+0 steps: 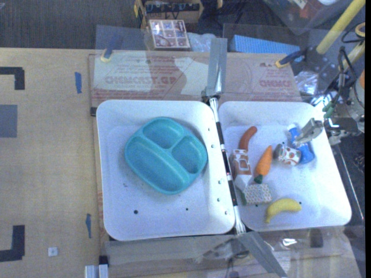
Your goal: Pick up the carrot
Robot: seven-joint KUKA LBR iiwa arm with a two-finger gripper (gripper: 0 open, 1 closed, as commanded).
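The carrot [264, 160] is orange with a green stub at its lower end. It lies tilted in the middle of the right bin [324, 196], between a brown box [240, 162] and a small patterned can [288, 154]. My gripper [311, 130] reaches in over the bin's upper right part, just above a blue and white item [299, 146]. It is well to the right of the carrot and apart from it.
A reddish sausage [247, 136] lies above the carrot, a speckled block [257, 193] just below it, and a banana [283, 207] near the front. The left bin [116, 213] holds a teal divided plate [166, 154]. A ridge [223, 167] separates the bins.
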